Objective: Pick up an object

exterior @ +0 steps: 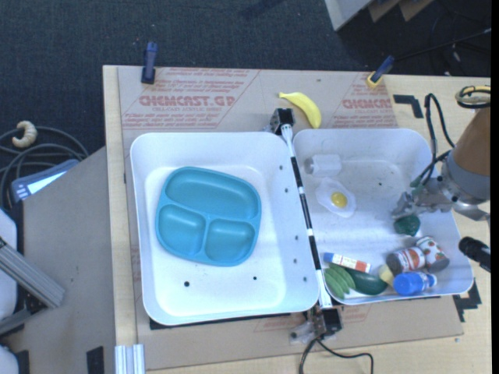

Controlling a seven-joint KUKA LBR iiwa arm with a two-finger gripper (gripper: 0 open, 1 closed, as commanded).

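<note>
My gripper (415, 205) reaches in from the right and hangs low at the right side of the right bin (366, 150). A small dark green object (406, 225) lies just below its tip, touching or nearly touching it. Further toward the front right of this bin lie a small can (417, 257), a blue bottle (411, 284), a green vegetable toy (352, 280) and a small red, white and blue box (348, 262). A fried egg toy (337, 199) and a clear block (324, 164) sit at the bin's back left.
The left bin (156, 287) holds a blue divided plate (208, 216). A yellow banana (302, 107) lies on the bench behind the bins. Black cables (433, 123) run along the right bin's far right corner.
</note>
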